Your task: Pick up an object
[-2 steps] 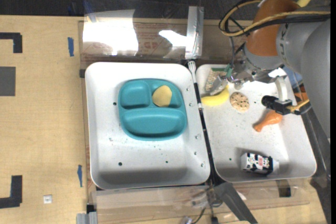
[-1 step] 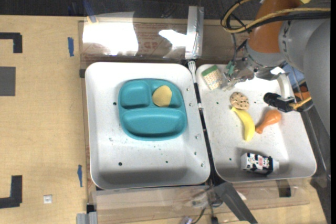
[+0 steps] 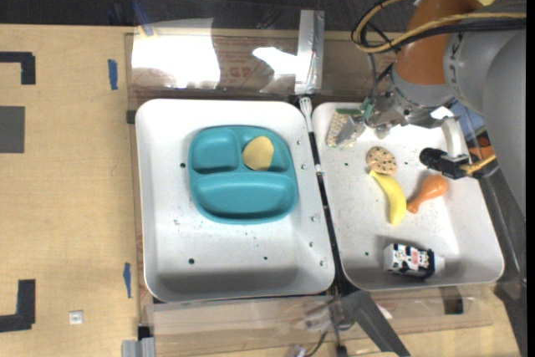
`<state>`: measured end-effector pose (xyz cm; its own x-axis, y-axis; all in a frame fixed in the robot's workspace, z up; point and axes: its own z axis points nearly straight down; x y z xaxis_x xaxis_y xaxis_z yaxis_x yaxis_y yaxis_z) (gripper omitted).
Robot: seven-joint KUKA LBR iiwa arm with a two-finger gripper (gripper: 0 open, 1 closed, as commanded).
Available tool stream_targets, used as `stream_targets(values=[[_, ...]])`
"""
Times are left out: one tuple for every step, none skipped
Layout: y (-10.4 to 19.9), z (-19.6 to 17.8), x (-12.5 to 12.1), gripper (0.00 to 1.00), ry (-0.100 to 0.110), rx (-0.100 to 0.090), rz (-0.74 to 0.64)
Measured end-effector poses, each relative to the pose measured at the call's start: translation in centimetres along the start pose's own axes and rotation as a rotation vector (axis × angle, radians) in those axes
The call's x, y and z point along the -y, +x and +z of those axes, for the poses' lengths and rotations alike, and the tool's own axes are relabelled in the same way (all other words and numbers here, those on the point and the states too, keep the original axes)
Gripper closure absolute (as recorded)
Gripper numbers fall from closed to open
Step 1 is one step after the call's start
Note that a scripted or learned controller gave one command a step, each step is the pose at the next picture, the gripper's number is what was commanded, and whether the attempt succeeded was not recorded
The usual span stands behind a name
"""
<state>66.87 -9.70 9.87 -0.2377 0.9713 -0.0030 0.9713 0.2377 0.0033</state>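
Yellow banana [image 3: 390, 196]: long axis slanted, upper-left to lower-right, right bin [image 3: 468, 263].

A wooden bench [image 3: 58, 180] is seen, with 2 white bins set side by side on it, touching at their inner rims. The left bin [image 3: 159, 255] and the right bin [image 3: 476, 251] are placed toward the right of the bench. Black tape marks [image 3: 21, 67] are stuck along its left edge.
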Motion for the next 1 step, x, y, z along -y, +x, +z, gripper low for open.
stream_targets(values=[[-0.16,-0.54,0.18,0.00,0.001,-0.002,-0.173]])
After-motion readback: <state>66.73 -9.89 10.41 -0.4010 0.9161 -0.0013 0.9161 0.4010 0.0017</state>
